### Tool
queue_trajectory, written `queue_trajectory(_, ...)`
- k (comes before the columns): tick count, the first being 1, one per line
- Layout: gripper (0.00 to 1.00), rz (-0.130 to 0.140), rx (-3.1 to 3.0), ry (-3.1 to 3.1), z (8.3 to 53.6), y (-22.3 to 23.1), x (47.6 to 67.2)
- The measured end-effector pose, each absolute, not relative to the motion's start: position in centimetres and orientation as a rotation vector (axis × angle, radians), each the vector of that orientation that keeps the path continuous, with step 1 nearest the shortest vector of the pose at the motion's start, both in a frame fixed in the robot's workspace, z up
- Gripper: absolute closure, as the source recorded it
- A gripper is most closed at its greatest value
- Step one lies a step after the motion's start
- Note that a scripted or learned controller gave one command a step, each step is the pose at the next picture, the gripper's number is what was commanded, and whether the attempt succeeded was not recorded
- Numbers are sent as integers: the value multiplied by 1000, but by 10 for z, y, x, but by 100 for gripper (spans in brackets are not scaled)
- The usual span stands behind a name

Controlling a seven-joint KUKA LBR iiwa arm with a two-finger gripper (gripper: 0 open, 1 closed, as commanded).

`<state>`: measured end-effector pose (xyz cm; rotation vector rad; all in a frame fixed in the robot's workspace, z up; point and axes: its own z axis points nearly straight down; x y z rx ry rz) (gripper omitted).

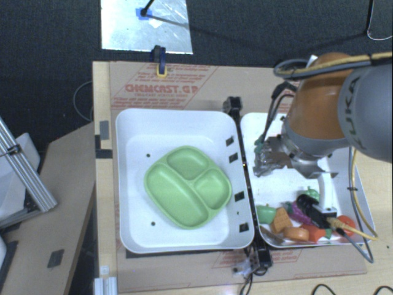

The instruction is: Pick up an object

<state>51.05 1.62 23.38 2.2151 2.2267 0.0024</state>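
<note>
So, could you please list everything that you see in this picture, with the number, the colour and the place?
left bin: 1, white, on the board
right bin: 1, white, beside the left bin
plate: 1, green, three compartments, in the left bin
toys: several (exact count unclear), green, orange, purple and red, piled at the near end of the right bin
board: 1, brown with red print, under both bins
metal sheet: 1, silver, beyond the board
clamp: 1, blue and yellow, at the far edge of the board
arm: 1, grey with an orange band, over the right bin
gripper: 1, grey, over the right bin, beyond the pile
</note>
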Motion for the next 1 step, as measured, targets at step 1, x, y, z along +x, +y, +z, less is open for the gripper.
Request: queue_trajectory(1, 100, 1, 2219, 2223, 234, 14, 505)
